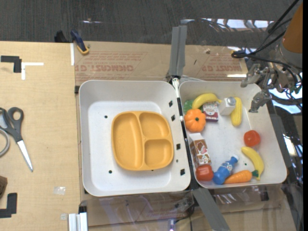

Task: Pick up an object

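The right bin (274,129) holds several toy foods: a yellow banana (204,99), an orange mandarin (195,120), a small red and white box (211,111), a second banana (236,111), a red tomato (251,138), a third banana (254,159), a carrot (239,177), a blue bottle (224,170) and a brown snack box (199,148). My gripper (256,88) hovers over the bin's far right corner, above and right of the second banana. It is open, with nothing between its fingers.
The left bin (91,129) carries a yellow divided plate (143,140). Scissors (17,134) lie on the wooden bench at the far left. A blue clip (79,41) sits at the back by the cardboard sheet (120,64). Cables hang at the right edge.
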Controlling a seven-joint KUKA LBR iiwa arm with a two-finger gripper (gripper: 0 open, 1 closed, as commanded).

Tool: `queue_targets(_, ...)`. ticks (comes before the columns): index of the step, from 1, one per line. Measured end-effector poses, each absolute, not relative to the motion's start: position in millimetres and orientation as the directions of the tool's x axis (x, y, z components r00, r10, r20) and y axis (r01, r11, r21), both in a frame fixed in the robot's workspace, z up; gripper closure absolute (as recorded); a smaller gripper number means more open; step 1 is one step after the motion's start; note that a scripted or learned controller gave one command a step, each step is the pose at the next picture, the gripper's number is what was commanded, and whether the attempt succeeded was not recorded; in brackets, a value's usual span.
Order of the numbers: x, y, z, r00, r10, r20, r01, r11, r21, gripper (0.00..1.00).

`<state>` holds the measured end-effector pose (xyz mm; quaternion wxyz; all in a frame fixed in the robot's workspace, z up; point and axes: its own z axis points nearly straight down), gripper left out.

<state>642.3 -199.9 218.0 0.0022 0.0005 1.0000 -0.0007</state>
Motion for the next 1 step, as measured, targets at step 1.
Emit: queue_targets(1,647.0,-221.4,94.3,-0.999,0.046,-0.006,0.046,0.999,-0.001,0.00)
